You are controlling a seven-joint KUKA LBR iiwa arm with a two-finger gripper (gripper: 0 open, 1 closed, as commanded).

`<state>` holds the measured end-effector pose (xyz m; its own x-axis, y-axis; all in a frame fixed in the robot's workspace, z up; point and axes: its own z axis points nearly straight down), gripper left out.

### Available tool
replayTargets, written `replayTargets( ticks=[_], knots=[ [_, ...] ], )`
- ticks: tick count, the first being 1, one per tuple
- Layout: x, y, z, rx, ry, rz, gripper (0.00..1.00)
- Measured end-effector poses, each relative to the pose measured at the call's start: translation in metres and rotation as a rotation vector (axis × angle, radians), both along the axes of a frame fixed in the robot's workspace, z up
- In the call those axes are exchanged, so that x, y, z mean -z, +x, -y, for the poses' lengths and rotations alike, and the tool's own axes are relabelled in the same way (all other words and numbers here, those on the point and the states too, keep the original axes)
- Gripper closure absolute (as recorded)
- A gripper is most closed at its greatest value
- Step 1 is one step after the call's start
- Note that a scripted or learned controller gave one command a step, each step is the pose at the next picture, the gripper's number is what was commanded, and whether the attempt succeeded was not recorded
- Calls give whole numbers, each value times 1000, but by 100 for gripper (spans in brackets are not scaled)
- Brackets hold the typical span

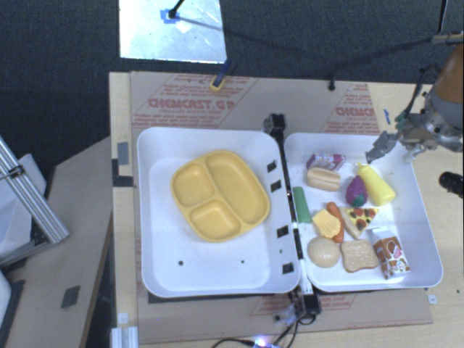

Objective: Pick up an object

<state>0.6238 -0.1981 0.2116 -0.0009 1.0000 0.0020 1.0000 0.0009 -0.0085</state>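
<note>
The right bin [424,216] holds several toy foods. Among them are a yellow mustard bottle [376,184], a purple eggplant [355,191], a hot dog [323,179], a wrapped snack [325,161] and a pizza slice [361,217]. A cheese wedge [327,224], a carrot [334,212], a green stick [301,204], a round bun [323,251], a bread slice [358,255] and a small carton [391,257] lie nearer the front. My gripper [380,149] hangs over the bin's far right corner, just above and behind the mustard bottle. Nothing shows in its grasp.
A yellow divided plate [220,194] lies in the left bin [156,267]. A black divider with clips [284,194] runs between the bins. A shiny metal sheet [172,19] lies beyond the bench, and an aluminium frame [25,194] stands at the left.
</note>
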Motion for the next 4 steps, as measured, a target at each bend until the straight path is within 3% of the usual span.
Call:
replayTargets(
  ticks=[1,4],
  knots=[
    [-6,3,0,-2,-2,10,0],
    [128,2,-9,-4,-2,8,0]
  ],
)
